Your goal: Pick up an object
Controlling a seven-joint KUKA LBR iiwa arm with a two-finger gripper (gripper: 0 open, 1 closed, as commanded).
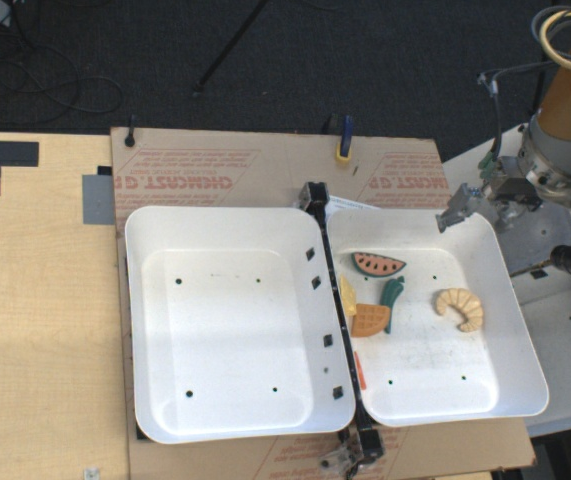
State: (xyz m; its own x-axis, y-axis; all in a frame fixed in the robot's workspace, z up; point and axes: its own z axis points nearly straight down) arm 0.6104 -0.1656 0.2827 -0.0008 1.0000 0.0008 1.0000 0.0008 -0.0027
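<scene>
The hand [487, 200] hangs at the far right corner of the right bin [521, 404], gripping nothing; whether it is open I cannot tell; the pick is not begun. The croissant [460, 308] lies nearest, just left and nearer; the next move is a descent onto it.

One fixed overhead camera looks down aslant on both bins [227, 230].

Worktop: you see a pale wooden worktop [35, 308] with dark grey rectangular patches [96, 197] near its back left | on it: a flat brown printed cardboard sheet [215, 173] | on the sheet: two shallow white plastic bins, left bin [145, 328] and right bin [520, 353], touching side by side along black clips [327, 340]
</scene>
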